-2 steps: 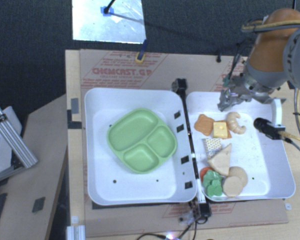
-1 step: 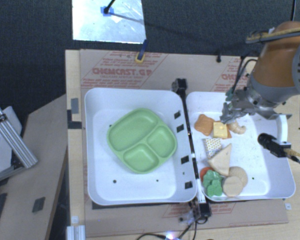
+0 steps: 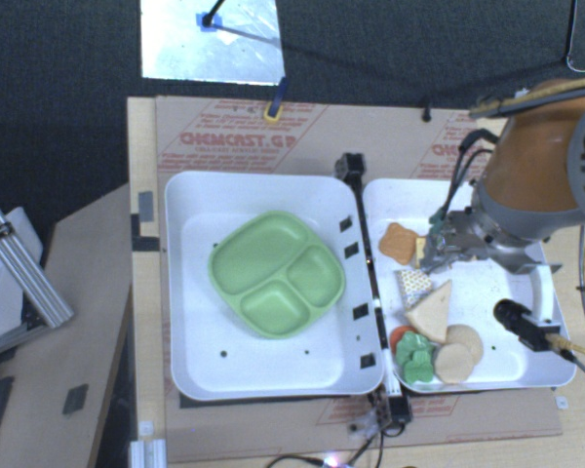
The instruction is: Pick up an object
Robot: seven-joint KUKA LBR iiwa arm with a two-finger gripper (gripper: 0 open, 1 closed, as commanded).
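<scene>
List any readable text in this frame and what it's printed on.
"CHEMCAST GP": red print on the brown board under the bins, above the left bin.
Smaller red line beneath it: too blurred to read.
Same red print, partial, on the board above the right bin: cut off by the arm, not readable.
Faint red print on the board's front edge: too small to read.

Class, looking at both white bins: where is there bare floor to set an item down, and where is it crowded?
Left bin: bare strips around the green divided plate, widest along the near wall. Right bin: crowded at its left, where toy foods cluster; barer toward the right.
</scene>
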